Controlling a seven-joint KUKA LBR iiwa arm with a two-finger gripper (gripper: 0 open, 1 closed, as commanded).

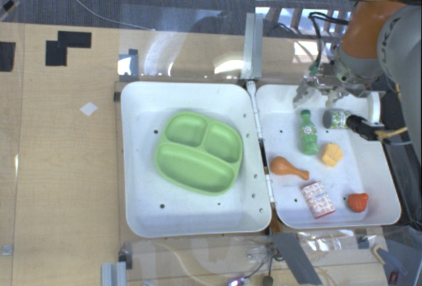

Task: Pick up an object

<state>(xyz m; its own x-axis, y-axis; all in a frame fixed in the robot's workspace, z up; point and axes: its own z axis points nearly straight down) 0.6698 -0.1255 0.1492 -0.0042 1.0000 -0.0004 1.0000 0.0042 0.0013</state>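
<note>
Hovering over the back of the right bin, the gripper has its 2 fingers spread apart and holds nothing. Just below stand a green bottle, a small can, a yellow block, a drumstick, a patterned box and a red fruit. A green divided plate fills the left bin.

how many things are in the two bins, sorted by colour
green: 3 - divided plate, bottle, small can
orange: 1 - chicken drumstick
yellow: 1 - cheese wedge
red: 1 - strawberry
red and white: 1 - box
total: 7
</note>
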